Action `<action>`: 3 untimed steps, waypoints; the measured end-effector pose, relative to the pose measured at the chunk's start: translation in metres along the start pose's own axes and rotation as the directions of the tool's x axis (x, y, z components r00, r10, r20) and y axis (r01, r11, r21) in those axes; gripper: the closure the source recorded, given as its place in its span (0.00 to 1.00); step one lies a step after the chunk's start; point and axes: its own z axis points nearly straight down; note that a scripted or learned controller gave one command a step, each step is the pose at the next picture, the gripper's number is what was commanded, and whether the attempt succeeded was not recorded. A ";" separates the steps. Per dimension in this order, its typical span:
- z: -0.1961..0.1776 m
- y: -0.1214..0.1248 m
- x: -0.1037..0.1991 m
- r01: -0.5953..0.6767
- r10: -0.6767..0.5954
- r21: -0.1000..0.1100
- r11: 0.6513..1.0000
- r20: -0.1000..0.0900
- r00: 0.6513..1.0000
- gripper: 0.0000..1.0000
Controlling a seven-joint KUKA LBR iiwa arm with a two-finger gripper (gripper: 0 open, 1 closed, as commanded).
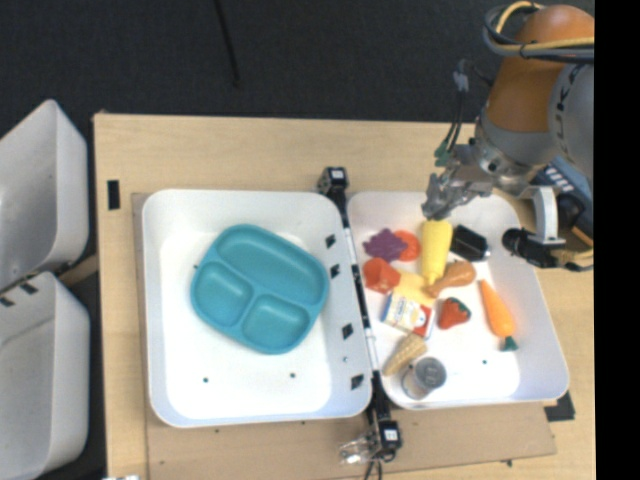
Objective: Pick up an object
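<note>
My gripper (pixel 438 206) hangs over the far edge of the right bin (pixel 535 363), just above the top end of a yellow banana-like piece (pixel 435 248). Nothing shows in its grasp. Around the yellow piece lie a purple toy (pixel 383 243), an orange-red piece (pixel 406 245), a red piece (pixel 378 273), a small black object (pixel 468 241) and a brown piece (pixel 456 274). Nearer the front are a carrot (pixel 497 311), a red strawberry (pixel 454 312), a white packet (pixel 405 314), a tan cob (pixel 405 353) and a grey can (pixel 428 375).
The left bin (pixel 165 368) holds a teal divided plate (pixel 262 288). A black clip (pixel 333 180) sits at the far end of the wall between the bins. White chair-like forms (pixel 35 198) stand off the bench's left side.
</note>
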 end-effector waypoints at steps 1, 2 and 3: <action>-0.004 -0.016 0.057 0.003 -0.003 0.002 1.000 -0.002 1.000 1.00; -0.009 -0.016 0.111 0.004 -0.004 0.001 1.000 -0.002 1.000 1.00; 0.001 -0.017 0.161 0.002 -0.002 0.002 1.000 -0.001 1.000 1.00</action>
